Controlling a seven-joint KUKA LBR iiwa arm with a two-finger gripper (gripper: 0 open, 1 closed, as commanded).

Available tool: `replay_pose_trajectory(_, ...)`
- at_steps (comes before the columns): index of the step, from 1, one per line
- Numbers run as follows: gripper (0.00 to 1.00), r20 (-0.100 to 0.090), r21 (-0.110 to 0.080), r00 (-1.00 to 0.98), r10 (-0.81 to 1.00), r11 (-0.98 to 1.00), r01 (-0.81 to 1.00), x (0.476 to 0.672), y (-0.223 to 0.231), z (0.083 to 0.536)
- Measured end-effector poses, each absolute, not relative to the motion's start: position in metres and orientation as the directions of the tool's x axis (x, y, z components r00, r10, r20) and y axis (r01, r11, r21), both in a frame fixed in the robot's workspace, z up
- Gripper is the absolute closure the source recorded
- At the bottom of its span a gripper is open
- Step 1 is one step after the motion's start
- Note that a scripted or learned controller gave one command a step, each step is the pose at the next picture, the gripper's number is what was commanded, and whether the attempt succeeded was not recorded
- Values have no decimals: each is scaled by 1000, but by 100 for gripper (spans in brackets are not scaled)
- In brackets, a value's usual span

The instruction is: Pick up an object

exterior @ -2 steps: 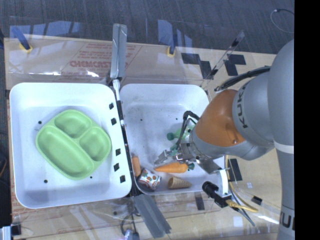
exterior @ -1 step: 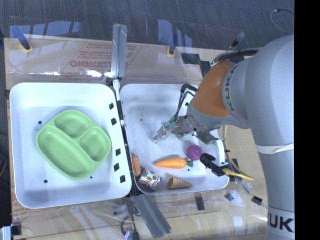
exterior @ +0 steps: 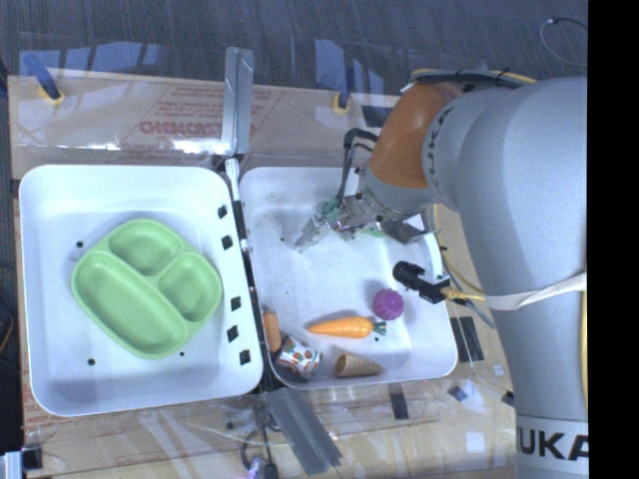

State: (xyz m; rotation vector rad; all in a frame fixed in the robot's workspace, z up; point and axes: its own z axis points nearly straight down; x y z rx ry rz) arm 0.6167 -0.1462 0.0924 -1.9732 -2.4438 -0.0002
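1. The arm [exterior: 519, 198] reaches in from the right, and its gripper [exterior: 318, 226] hangs over the far middle of the right bin [exterior: 270, 267]. I cannot tell whether the fingers are apart or together; nothing shows between them.
2. The step in hand looks like the approach: no object is held yet.
3. The things to pick lie along the near edge of the right bin: a toy carrot [exterior: 341, 327], smooth, orange and tapered, with a green tip; a round purple ball-like toy [exterior: 388, 303] just beside its right end; a tan cone-shaped piece [exterior: 355, 366] nearer still; and a small patterned can-like item [exterior: 298, 358] in the near left corner.
4. The left bin [exterior: 45, 267] holds a glossy green divided plate [exterior: 147, 285] with three rounded compartments.
5. Next, I judge, the gripper must travel toward the near side, centre over one toy such as the carrot, descend and close across its narrow width.
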Motion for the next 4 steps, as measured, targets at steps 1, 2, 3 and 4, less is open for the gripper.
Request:
replay_pose_trajectory(1,0,0,-1,-269,963,269,963,551,-207,120)
replay_pose_trajectory(2,0,2,-3,-264,964,264,964,556,-194,92)
replay_pose_trajectory(3,100,2,-3,-268,963,268,963,556,-194,102)
replay_pose_trajectory(4,100,1,-1,-220,976,220,976,576,-140,198)
